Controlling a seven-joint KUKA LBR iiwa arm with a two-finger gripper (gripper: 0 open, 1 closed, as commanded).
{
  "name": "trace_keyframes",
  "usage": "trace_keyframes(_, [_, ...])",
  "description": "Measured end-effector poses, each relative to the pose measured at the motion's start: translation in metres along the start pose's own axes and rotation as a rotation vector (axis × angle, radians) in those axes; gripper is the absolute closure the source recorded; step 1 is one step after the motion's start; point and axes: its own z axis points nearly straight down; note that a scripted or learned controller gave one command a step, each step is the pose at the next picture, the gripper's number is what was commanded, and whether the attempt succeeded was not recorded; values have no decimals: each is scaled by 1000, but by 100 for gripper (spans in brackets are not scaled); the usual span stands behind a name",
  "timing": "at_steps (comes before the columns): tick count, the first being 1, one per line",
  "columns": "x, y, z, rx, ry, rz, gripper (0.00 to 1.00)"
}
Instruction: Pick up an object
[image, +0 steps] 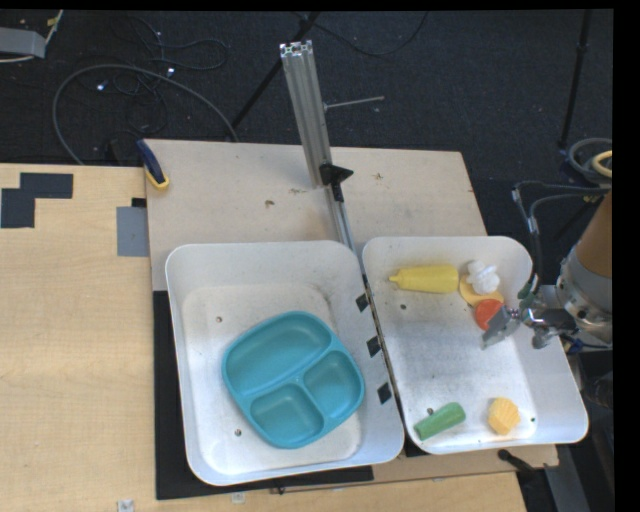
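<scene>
The right bin (455, 365) holds a yellow squeeze bottle (425, 279) lying on its side, a small white object (483, 274), an orange-red object (485, 312), a green cylinder (439, 421) and a yellow-orange lump (504, 415). My gripper (519, 333) hangs over the bin's right side, just right of the orange-red object. Its fingers are spread open, with bare bin floor between them. The left fingertip (495, 336) is close below the orange-red object, and I cannot tell whether they touch.
The left bin (200, 300) holds a teal divided plate (292, 378). A metal post (310, 110) rises behind the bins. Cables lie on the dark floor at the back, and a wooden bench top is on the left.
</scene>
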Motion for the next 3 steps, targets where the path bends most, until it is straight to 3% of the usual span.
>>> trace_keyframes(1, [0, 2, -6, -12, -3, -2, 0])
trace_keyframes(3, [2, -6, 86, -7, -1, -2, 0])
